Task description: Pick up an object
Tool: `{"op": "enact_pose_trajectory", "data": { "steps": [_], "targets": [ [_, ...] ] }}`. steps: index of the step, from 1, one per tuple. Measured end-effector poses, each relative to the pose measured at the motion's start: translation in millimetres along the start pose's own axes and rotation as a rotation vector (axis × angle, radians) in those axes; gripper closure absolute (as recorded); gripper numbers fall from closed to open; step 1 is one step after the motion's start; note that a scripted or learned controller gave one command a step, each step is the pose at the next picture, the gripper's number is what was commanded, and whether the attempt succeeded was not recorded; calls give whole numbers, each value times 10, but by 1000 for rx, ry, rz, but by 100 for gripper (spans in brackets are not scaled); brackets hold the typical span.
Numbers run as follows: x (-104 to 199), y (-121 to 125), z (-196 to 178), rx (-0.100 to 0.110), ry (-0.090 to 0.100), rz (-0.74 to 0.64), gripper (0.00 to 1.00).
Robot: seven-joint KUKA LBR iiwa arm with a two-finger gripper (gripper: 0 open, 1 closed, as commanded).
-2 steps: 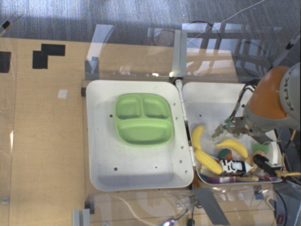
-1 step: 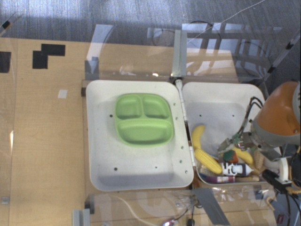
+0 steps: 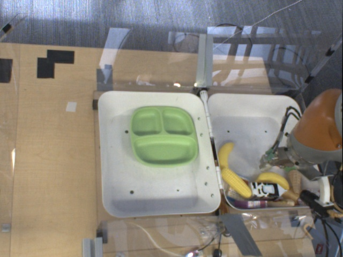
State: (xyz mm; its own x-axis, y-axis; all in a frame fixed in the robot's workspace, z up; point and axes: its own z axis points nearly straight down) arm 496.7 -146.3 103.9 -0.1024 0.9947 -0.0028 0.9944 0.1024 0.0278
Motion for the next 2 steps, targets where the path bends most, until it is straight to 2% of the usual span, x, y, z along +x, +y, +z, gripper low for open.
{"op": "enact_pose_trajectory", "data": {
  "steps": [1,2],
  "targets": [
    [0,-1,1,0,0,0,0],
    [544,445,124,8,-3,-38,0]
  ]
}}
